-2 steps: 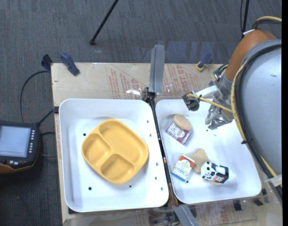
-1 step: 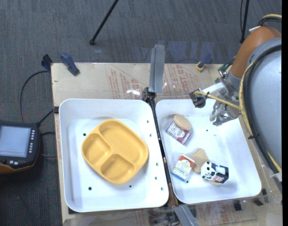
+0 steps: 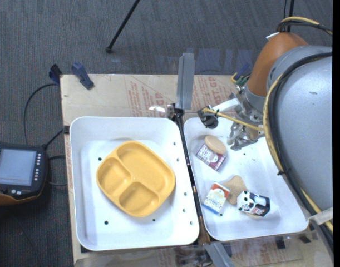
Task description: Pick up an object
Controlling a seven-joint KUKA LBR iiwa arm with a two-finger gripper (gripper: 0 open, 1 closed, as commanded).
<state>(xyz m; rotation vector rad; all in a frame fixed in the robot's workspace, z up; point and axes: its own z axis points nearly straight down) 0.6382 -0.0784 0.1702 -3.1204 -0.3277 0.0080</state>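
Two shallow white bins are sitting side by side on the bench. The left bin (image 3: 83, 204) is holding one thing: a yellow divided plate (image 3: 136, 177) w/ three compartments, lying flat near the middle, nothing in its compartments.

The right bin (image 3: 289, 216) is holding the small stuff. A tan oval piece (image 3: 216, 144) is lying on top of a dark red packet (image 3: 210, 157), upper-left part of the bin. Lower down, a small carton w/ red, white & blue print (image 3: 216, 198) is lying just beside a tan flat piece (image 3: 235, 187), the two touching or nearly so. Right next to that, a black-and-white cow-pattern carton (image 3: 253, 204) is lying on its side. Print on the packets is too small to read, no brand legible.

The arm (image 3: 303, 121) is reaching in from the right, orange band above the wrist. The gripper (image 3: 239, 138) is hanging over the upper part of the right bin, just right of the tan oval piece & red packet, apart from them. Nothing is showing between its tips; can't tell whether it's spread or closed from this angle.

A pendant w/ a screen (image 3: 16, 168) is sitting off the bench to the left. Red printing on the cardboard (image 3: 142, 96) behind the bins is showing but not readable.
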